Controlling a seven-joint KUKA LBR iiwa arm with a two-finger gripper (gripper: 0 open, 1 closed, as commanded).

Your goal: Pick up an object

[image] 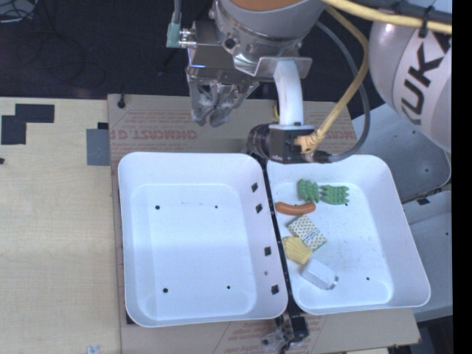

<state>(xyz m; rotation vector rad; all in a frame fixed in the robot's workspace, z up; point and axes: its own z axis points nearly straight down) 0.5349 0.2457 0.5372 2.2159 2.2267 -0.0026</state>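
My gripper [214, 111] hangs high above the back edge of the left bin [140, 198], over the cardboard behind it. Its grey fingers [203, 110] are pressed together, shut, and nothing is between them. The objects lie in the left part of the right bin [398, 227]: a green toy [323, 192] at the back, an orange sausage-shaped piece [295, 207] just in front of it, a small patterned block [307, 231], a yellow piece [296, 251] and a pale translucent piece [320, 277] nearest the front. All of these lie well to the right of and below the gripper.
The two bins meet at a raised divider [269, 227] with black clips. A yellow cable [346, 102] and black hoses hang from the wrist over the back of the right bin. A cardboard sheet [147, 127] lies under the bins.
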